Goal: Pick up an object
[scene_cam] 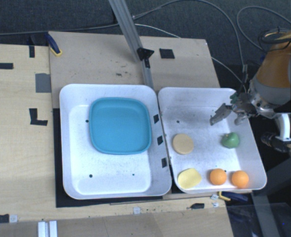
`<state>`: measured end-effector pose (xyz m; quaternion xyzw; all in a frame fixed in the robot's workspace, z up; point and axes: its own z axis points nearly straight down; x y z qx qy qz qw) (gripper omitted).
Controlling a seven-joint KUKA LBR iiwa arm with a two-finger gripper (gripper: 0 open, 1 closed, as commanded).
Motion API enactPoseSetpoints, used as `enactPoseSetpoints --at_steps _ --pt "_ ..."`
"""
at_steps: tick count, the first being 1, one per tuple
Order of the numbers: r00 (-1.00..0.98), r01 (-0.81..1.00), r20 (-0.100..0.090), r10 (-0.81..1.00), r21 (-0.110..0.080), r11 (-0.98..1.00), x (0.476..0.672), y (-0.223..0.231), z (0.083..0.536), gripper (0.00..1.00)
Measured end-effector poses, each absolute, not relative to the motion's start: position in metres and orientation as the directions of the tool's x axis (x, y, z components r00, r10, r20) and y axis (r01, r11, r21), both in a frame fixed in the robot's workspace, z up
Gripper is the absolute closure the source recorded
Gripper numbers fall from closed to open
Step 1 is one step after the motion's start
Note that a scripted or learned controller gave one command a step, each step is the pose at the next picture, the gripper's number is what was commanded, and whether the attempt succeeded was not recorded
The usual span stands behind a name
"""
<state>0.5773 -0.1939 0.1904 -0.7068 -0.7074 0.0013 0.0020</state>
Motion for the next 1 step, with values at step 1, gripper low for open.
enactPoseSetpoints --at_steps 1 --pt "-0.001 1.000 0.001 1.000 -0.006 0.001 0.5785 -0.1917 0.1272 0.00"
